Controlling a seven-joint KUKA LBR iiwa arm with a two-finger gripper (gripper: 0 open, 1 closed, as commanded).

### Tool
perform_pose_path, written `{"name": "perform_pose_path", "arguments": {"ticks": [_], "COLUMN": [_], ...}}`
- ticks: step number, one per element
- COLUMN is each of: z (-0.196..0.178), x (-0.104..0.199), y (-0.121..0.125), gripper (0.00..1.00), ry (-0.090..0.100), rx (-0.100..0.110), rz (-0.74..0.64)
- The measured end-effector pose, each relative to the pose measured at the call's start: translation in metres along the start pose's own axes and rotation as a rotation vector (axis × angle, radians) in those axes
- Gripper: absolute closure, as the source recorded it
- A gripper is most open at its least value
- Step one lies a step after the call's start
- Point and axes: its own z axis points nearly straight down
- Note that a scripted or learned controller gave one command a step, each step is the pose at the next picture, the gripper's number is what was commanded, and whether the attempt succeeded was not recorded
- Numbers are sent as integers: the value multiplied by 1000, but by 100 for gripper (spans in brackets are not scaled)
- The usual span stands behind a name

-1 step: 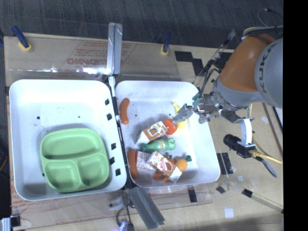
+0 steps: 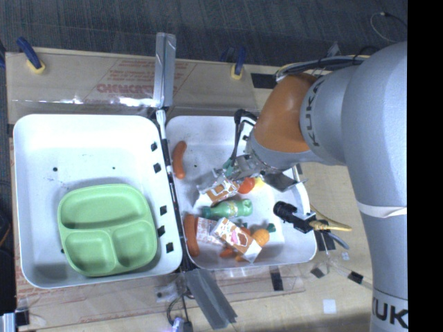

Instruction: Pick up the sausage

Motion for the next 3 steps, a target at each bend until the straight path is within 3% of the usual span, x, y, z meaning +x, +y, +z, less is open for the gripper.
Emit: {"name": "perform_pose_path", "arguments": {"ticks": [1,2,3], "z": [-43,-3,27], "x": [-2,-11,14], "y": [24,95,-8], "gripper": [0,0,0], "ry": [3,2,4], "rx": [8,9,8], "rz": [-16,94,-67]}}
